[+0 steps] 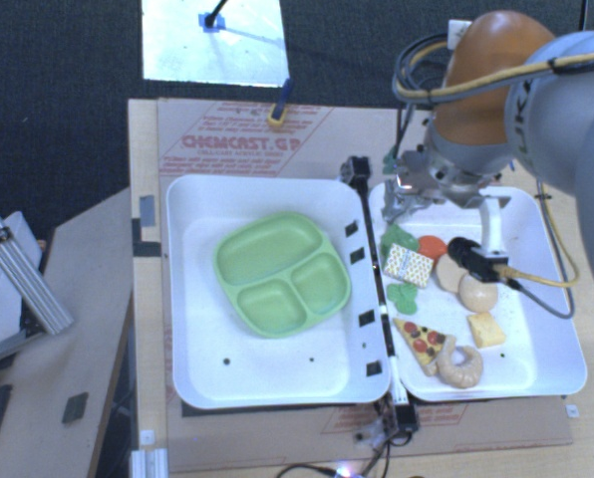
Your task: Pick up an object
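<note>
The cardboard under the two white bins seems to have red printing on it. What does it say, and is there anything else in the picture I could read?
"CHEMCAST. G P": large red letters on the cardboard sheet, behind the left bin.
Smaller red lines under that: too blurred to read.
Red print on the cardboard's front edge, below the bins: too small to read.
Dark letters on the grey arm: cut off, unreadable.

Bench (98, 267) (two white bins (267, 376))

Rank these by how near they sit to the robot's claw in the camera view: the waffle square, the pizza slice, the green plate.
From the gripper, in the right bin's upper left:
1. Waffle square, just below it.
2. Pizza slice, farther down the right bin's left side.
3. Green plate, in the left bin.
</note>
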Robot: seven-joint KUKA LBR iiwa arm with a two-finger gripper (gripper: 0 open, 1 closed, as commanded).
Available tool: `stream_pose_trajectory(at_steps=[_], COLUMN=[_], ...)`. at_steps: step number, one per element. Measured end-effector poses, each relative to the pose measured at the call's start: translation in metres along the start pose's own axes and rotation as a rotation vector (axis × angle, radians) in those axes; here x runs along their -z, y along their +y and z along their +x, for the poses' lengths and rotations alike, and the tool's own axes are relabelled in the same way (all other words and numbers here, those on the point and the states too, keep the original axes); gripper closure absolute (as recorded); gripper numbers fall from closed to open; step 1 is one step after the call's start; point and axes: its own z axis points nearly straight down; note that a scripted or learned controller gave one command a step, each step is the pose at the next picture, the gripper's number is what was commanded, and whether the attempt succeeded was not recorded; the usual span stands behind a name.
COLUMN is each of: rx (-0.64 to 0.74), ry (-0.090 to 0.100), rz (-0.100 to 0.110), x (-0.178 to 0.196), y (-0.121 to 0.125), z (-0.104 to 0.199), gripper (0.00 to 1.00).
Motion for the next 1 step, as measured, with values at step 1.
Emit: stream_pose_trajectory(at_steps=[1], rx=[-0.002], ry=[-0.001], rz=[0.002], x=[-0.0156], y=[-0.0163], z=[0.0270], gripper=[1.00])
